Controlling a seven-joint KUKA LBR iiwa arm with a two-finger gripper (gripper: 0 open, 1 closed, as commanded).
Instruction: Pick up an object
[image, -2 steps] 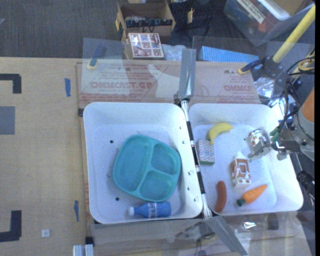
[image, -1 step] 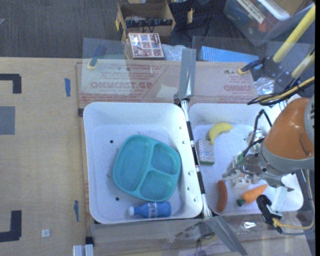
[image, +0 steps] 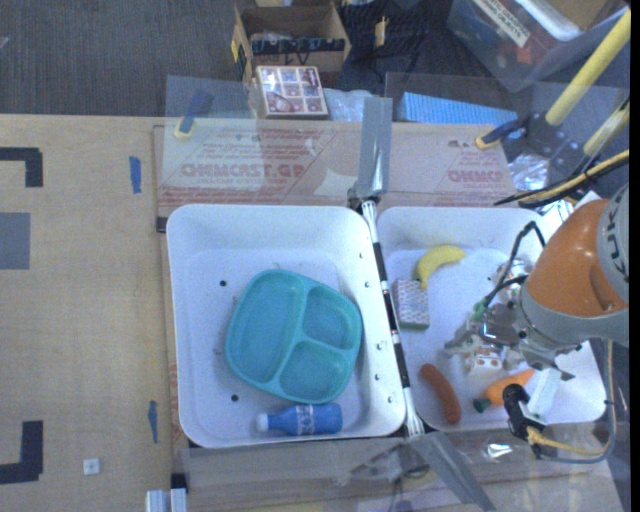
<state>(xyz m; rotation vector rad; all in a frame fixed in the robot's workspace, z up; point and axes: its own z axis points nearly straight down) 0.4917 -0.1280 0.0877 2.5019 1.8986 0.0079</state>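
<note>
Two bins are sitting side by side; the gripper (image: 487, 345) is hanging low over the right bin (image: 560, 400), probably reaching between the sausage (image: 441, 392) and the carrot (image: 503, 388). Whether its fingers are wide or narrow, I cannot tell.

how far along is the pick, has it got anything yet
Done: the arm has reached into the right bin, and the gripper sits low among the items there. In hand: nothing that can be confirmed, since its tip is hidden in clutter. The banana, sausage and sponge lie on the bin floor. Left: grasp one object and lift it clear.
</note>
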